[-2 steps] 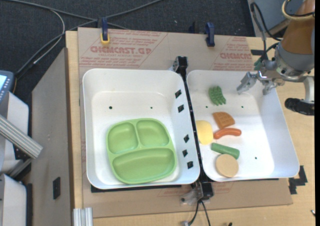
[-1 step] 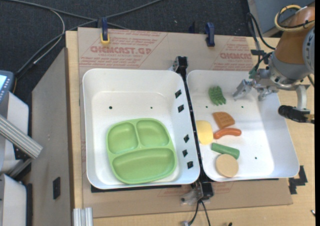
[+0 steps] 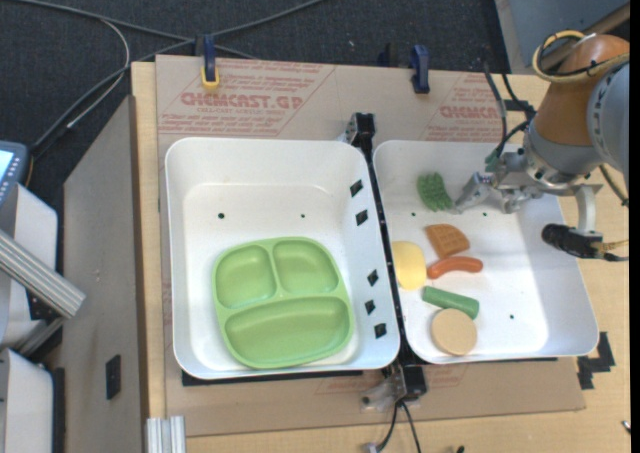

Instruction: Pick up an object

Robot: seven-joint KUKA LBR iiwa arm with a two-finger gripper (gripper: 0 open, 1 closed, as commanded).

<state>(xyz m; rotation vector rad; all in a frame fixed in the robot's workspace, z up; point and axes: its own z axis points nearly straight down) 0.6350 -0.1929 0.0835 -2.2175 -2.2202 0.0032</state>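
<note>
Reaching in over the right-hand bin (image 3: 560, 326), the hand (image 3: 490, 191) hangs low above the bin's upper part, at the end of the grey arm (image 3: 575, 106) with its orange band. Whether the hand is apart or together cannot be told at this angle; nothing is seen held in it.

Nearest candidate: the green ridged piece (image 3: 434, 191), lying just beside the hand on the side away from the arm. Its long axis runs roughly across the line of the arm's reach, slightly tilted.

Further candidates, all on the hand's nearer-to-camera side: the orange waffle-like piece (image 3: 447, 239), then the red sausage (image 3: 455, 266) and the yellow piece (image 3: 408, 264), with the green pod (image 3: 450, 300) and the tan disc (image 3: 454, 332) well apart from the hand.

By judgement, the shortest move is a small sideways shift toward the green ridged piece, closing across its narrow width.

The left-hand bin (image 3: 190, 241) carries a green divided tray (image 3: 285, 301), well apart from the hand.
</note>
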